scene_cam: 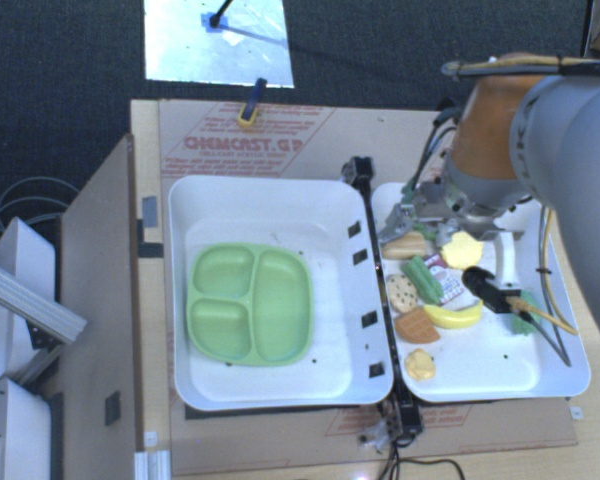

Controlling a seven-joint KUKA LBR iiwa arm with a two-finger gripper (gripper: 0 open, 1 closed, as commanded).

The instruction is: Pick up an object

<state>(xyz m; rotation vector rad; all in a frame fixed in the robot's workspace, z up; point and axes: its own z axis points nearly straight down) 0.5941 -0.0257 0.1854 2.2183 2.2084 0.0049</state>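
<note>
One hand [418, 224] (low) in cluttered bin [500, 364]

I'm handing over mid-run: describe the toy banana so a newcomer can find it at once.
Look in the right bin, the one crowded with toy food. Near its middle lies the banana, just right of an orange-brown wedge. It is the only curved, bright yellow piece there.

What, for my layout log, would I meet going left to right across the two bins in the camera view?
green divided plate in the left bin → speckled cookie → banana, the last two in the right bin.
</note>
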